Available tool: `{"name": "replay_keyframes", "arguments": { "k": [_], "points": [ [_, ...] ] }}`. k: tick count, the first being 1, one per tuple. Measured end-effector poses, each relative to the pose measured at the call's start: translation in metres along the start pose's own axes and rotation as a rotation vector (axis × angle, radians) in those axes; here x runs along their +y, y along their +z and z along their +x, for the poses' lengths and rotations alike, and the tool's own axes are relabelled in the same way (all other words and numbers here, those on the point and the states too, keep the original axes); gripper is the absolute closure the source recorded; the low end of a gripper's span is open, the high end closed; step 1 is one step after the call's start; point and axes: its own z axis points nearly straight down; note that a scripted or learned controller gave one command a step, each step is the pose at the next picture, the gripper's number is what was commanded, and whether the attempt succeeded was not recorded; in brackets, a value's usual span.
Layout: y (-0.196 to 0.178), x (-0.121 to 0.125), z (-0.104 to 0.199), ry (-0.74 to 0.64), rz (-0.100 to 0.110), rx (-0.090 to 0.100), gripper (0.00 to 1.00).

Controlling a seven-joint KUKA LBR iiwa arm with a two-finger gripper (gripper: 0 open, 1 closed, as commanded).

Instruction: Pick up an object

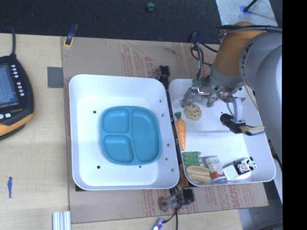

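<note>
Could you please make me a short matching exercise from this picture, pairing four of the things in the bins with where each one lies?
Things:
1. blue plate
2. carrot
3. cookie
4. bread roll

Places:
A. near front edge of the right bin
B. just below the gripper
C. middle of the left bin
D. along the right bin's left wall

Pairs: 1-C, 2-D, 3-B, 4-A

Even overhead light, fairly bright. White bins [120,176] near blown out, soft shadows under their rims. Floor beyond the gripper [201,96] goes dark. Overall soft focus, arm [261,61] blurry, grainy.
</note>
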Motion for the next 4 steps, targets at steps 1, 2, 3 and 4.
{"name": "replay_keyframes", "arguments": {
  "k": [1, 2, 3, 4],
  "points": [
    [-0.011, 0.0, -0.001, -0.002, 0.001, -0.001, 1.0],
    [-0.011, 0.0, -0.001, -0.002, 0.001, -0.001, 0.0],
    [0.0, -0.026, -0.003, 0.001, -0.002, -0.001, 0.0],
    [-0.012, -0.024, -0.003, -0.001, -0.005, -0.002, 1.0]
  ]
}}
